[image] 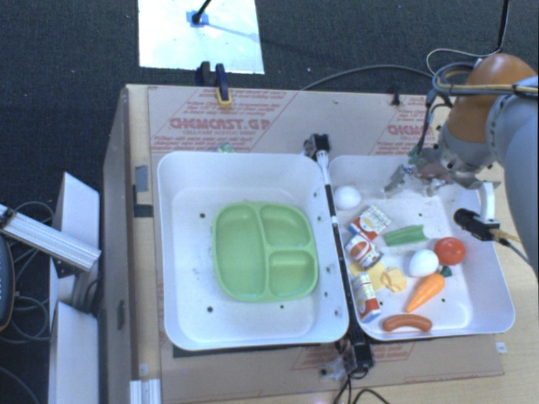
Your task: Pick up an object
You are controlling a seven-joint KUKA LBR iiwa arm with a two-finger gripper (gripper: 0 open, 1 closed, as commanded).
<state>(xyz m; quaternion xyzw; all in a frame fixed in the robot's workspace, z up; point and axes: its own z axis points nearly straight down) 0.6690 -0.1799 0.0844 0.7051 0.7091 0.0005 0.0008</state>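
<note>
The right bin holds toy food. There is a white egg near its far left corner and a green vegetable in the middle. A red tomato, a second white egg, an orange carrot and a reddish sausage lie toward the near side. Small printed packets line the left wall, beside a yellow piece. My gripper hangs over the bin's far side, right of the first egg, open, with nothing between its fingers.
The left bin contains a light green divided plate. A black-and-white divider bar runs between the two bins. The grey arm with its orange band comes in over the far right corner.
</note>
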